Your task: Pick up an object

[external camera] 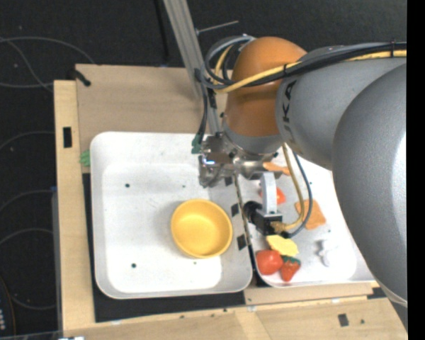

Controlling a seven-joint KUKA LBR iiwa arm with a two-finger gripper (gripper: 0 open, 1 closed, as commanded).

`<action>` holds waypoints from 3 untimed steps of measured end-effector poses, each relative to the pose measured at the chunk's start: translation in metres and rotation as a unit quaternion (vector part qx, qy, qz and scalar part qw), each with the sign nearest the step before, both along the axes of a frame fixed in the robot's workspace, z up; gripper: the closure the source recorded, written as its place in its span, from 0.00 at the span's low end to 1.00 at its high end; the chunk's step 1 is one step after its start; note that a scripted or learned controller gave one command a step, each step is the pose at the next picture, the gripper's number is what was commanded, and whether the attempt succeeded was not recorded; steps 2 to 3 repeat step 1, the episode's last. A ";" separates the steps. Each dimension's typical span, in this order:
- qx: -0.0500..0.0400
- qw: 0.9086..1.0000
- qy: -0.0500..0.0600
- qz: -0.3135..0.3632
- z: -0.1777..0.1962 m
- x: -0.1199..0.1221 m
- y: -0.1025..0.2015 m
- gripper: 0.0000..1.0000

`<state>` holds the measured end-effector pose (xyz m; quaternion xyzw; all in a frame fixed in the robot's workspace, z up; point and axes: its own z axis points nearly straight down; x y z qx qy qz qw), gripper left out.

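Gripper (214, 167) hangs at frame centre near the bowl (201, 228), likely lining up a pick; we cannot tell if it is open or holding anything.

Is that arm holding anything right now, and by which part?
Cannot tell: the gripper hangs near the yellow bowl, but nothing shows plainly in its grasp.

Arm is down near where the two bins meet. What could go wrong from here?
1. The gripper sits by the bins' adjoining rims; descending here might strike the rim of the left bin.
2. The yellow bowl, nearest, is wide and rounded; a pinch on its rim could slip or tip it.
3. The red piece and yellow piece crowd a corner of the right bin; a grasp there may shove neighbours.
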<state>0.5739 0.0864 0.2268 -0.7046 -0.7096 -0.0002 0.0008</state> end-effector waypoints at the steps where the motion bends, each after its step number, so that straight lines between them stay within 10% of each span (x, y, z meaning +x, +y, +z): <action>1: 0.001 1.000 0.000 -0.002 0.000 0.000 -0.002 0.00; 3: 0.001 1.000 0.000 -0.002 0.000 0.000 -0.002 0.00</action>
